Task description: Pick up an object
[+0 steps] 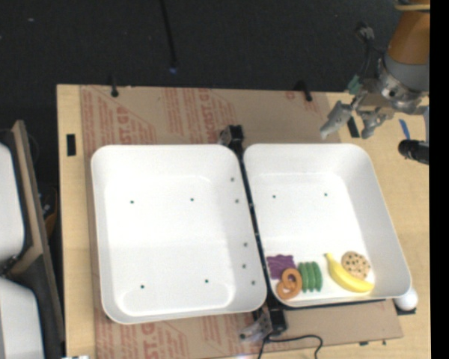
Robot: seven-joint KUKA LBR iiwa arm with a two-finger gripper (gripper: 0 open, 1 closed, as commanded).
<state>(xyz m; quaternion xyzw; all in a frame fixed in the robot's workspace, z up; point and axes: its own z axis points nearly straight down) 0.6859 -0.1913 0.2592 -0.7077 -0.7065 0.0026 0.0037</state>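
1. Right now the gripper point(349, 123) hangs over the surface just past the far right corner of the right bin point(314, 170), with its jaws spread apart and nothing between them.
2. Every candidate sits well away from it, bunched along the near wall of that bin: a purple piece point(280, 264), an orange ring point(289, 283), a green ridged piece point(310, 274), a banana point(347, 275) and a round cookie point(355, 262). The left bin point(165, 230) offers nothing to pick.
3. The main risk, I judge, is crowding. The ring touches or overlaps the purple piece and lies against the green one, and the cookie rests on or against the banana, so a descent may wedge a finger onto a neighbour or nudge two things at once.
4. A second risk is the wall: the items lie close to the near rim, and a finger coming down on that side could strike it or pin an item against it.
5. The arm point(408, 40) is cut off at the upper right, so its pose is hard to read.
6. The small items are blurred; what the purple piece is, and whether the cookie lies on top of the banana, cannot be told.
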